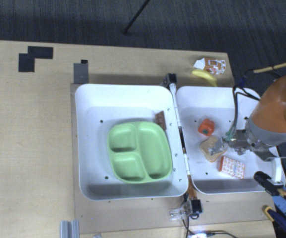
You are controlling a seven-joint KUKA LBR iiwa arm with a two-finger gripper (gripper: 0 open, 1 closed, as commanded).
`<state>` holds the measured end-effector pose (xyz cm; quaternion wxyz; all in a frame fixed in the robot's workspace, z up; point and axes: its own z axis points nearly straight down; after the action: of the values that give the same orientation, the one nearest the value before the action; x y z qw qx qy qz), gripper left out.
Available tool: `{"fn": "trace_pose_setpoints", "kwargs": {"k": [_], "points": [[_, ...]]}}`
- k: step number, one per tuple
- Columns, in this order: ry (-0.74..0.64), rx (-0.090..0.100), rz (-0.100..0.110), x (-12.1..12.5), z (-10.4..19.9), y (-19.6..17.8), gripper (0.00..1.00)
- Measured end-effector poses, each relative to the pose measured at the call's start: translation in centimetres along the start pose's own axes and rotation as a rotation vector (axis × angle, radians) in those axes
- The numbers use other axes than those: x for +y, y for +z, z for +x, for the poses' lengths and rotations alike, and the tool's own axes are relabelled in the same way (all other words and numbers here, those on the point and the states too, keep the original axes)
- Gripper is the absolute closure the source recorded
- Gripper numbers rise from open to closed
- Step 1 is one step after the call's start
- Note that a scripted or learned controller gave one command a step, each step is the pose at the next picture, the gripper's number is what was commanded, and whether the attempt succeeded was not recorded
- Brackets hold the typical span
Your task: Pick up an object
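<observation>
Green divided tray (140, 151) lies in the left bin (88, 133). In the right bin (202, 103) the gripper (225, 142) sits low beside a tan object (209, 148); whether it grips anything cannot be told. An orange toy (206, 127) and a patterned box (231, 167) lie near.

1. The arm (281, 110) enters from the right edge of the frame, at mid-height.
2. Its orange band sits at the right, with grey wrist parts below it.
3. The gripper (228, 142) reaches left of the wrist, toward the frame's centre-right, held low.
</observation>
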<state>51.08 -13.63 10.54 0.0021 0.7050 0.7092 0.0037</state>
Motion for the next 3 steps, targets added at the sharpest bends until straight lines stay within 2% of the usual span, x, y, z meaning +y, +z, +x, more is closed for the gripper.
{"fn": "trace_pose_setpoints", "kwargs": {"k": [1,2,3], "points": [[-0.002,0.0,-0.003,0.1,0.1,-1.1,1.0],[-0.002,0.0,-0.003,0.1,0.1,-1.0,0.0],[0.001,-0.003,0.001,5.0,3.0,2.0,0.0]]}}
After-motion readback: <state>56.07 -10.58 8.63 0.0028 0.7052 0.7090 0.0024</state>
